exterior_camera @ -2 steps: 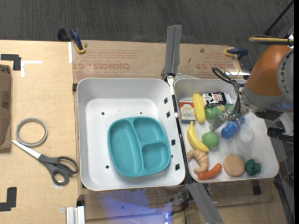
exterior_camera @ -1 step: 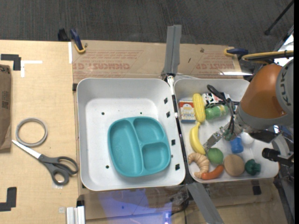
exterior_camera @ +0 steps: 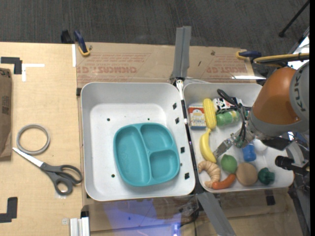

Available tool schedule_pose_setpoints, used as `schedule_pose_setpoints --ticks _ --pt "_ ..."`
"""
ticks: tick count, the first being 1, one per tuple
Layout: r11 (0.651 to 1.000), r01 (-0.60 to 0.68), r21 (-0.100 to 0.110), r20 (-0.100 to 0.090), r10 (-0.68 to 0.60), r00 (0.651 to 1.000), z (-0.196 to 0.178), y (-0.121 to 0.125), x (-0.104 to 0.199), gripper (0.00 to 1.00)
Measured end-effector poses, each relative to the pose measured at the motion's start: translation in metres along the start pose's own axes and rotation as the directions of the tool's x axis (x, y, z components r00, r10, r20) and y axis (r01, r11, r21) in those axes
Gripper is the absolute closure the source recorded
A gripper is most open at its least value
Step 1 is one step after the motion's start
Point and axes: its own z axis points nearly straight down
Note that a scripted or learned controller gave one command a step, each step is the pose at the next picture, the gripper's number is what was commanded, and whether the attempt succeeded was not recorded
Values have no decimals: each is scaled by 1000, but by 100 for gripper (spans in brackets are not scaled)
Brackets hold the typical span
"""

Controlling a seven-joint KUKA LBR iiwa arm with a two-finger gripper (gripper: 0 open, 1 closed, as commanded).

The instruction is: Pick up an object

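Nothing is yet seen lifted: the gripper (exterior_camera: 231,144) is lowered into the right bin (exterior_camera: 281,185) between the banana (exterior_camera: 206,148) and the blue block (exterior_camera: 249,154), just above the lime (exterior_camera: 228,162), and whether it is wide or closed cannot be told.
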Motion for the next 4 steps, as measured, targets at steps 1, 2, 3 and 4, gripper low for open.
schedule_pose_setpoints --ticks 1,2,3,4 --pt "1000 5 1 0 -5 1000 0 1 24 0" --pt "983 182 -1 3 -182 983 -84 -42 -64 0" --pt "984 181 0 0 -181 984 0 -20 -29 0" --pt "987 157 -27 31 -157 987 -9 -36 3 0"
